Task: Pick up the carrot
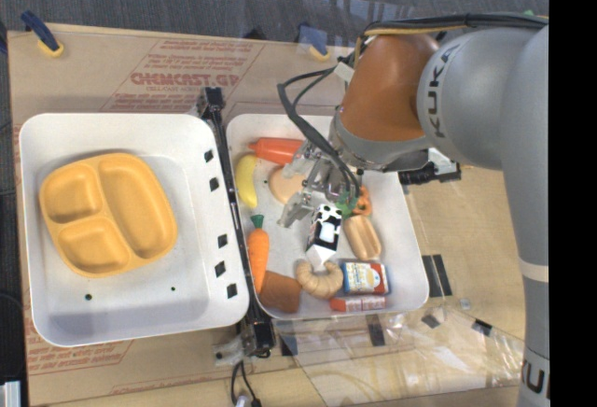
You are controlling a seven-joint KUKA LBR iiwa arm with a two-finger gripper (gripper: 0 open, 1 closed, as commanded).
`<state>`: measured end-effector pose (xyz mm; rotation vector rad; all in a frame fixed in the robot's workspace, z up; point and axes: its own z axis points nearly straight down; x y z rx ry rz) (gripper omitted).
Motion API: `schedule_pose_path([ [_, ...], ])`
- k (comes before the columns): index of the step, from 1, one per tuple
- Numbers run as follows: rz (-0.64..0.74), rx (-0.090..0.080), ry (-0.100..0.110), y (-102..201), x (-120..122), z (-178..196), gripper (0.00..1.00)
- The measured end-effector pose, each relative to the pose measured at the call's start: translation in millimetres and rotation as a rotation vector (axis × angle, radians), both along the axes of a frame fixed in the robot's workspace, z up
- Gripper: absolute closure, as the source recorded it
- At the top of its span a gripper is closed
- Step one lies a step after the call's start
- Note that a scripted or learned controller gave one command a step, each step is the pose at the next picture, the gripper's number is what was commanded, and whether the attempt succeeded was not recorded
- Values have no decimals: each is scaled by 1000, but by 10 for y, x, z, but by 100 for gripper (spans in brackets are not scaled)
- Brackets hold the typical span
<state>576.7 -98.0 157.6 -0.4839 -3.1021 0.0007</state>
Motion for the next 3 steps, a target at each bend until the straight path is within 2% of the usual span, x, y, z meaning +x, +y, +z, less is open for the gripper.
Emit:
schedule_pose_path([
  [1,78,1,2,-63,289,-685,0],
  [2,85,-2,-6,-53,322,-546,100],
  [3,86,-2,-5,-52,321,-548,0],
])
